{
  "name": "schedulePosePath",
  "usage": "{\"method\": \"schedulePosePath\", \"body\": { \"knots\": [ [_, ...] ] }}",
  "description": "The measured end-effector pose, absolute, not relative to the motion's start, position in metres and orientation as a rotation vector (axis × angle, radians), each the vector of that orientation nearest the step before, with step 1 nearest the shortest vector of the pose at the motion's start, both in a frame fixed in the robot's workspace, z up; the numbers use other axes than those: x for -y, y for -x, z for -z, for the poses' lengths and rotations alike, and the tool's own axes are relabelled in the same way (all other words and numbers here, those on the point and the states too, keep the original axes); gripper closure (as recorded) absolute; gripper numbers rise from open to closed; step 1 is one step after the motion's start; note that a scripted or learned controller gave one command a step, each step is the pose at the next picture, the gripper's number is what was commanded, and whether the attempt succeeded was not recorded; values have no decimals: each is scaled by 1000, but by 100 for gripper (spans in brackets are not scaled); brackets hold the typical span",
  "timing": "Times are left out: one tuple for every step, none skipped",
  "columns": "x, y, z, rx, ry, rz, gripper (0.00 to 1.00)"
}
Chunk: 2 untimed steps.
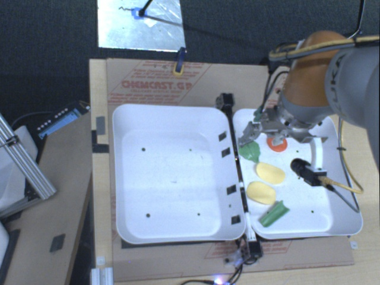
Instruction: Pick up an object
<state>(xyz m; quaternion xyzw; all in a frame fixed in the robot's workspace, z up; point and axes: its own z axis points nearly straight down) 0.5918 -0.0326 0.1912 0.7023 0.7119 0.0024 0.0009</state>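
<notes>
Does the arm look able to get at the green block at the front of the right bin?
Probably yes. The green block lies uncovered near the front of the right bin, and the gripper hangs over the same bin, farther back by a green piece.

We note left bin (172, 177) plain white, few dark dots on floor; right bin (345, 217) white too. Inside right bin: green piece (250, 152), orange-red disc (276, 143), upper yellow piece (270, 172), lower yellow piece (260, 192), green block (273, 214). Cardboard (157, 83) tan, red lettering. Arm (350, 82) grey, orange band. Sheet (141, 16), upper left of frame, silvery.
</notes>
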Motion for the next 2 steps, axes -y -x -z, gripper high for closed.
{"method": "schedulePosePath", "body": {
  "knots": [
    [-72,-596,-184,-2237,-2207,-6,0],
    [-65,-597,-195,-2226,-2216,-5,100]
  ]
}}
